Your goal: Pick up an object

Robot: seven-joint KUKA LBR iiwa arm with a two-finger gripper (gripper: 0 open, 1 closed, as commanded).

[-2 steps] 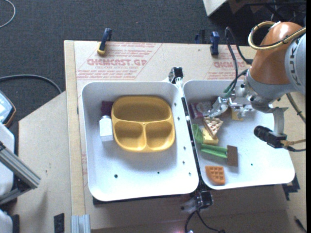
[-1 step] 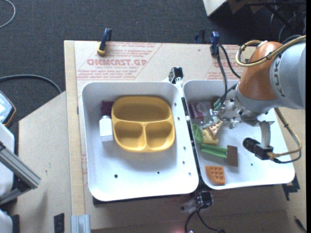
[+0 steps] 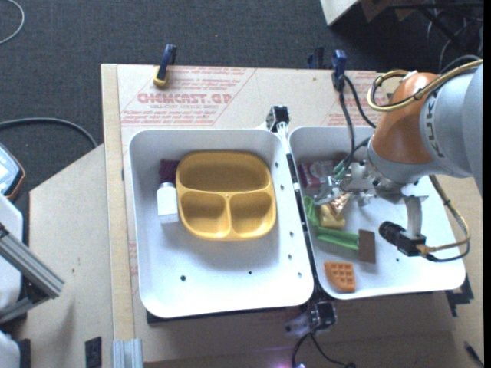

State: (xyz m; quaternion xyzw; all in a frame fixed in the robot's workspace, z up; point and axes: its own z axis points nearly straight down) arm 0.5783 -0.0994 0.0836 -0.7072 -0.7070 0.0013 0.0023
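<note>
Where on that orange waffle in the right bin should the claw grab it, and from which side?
The orange waffle lies flat near the right bin's front wall, apart from the brown block. Probably best to come straight down and pinch across its two side edges: it is thin and flat, and the front wall leaves little room on that edge.

A robotics lab. A board [image 3: 230, 98] clamped [image 3: 163, 67] to a bench holds two bins [image 3: 146, 228], with cables [image 3: 46, 125] across dark carpet [image 3: 77, 21].
</note>
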